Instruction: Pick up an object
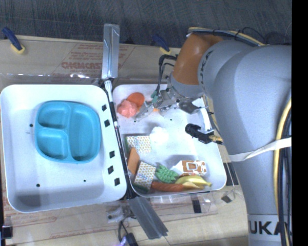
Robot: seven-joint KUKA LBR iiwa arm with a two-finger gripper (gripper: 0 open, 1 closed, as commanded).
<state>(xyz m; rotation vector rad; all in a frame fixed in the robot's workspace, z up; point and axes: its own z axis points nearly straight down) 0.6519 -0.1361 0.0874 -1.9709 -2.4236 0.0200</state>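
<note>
End effector (146,108) low in far part of right bin (215,181), beside pink object (126,108) and orange ball (136,98); finger state indiscernible.

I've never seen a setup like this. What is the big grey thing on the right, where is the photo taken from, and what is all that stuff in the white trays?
The grey thing is a robot arm with an orange band near its wrist. The camera sits above the bench, looking down at a slant. Two shallow white bins lie side by side. The left bin holds a blue divided plate. The right bin holds toy items: a pink and orange piece, patterned boxes, a green piece, a banana. The arm's gripper hovers over the right bin's far end, beside the pink piece. I see nothing held.
</note>
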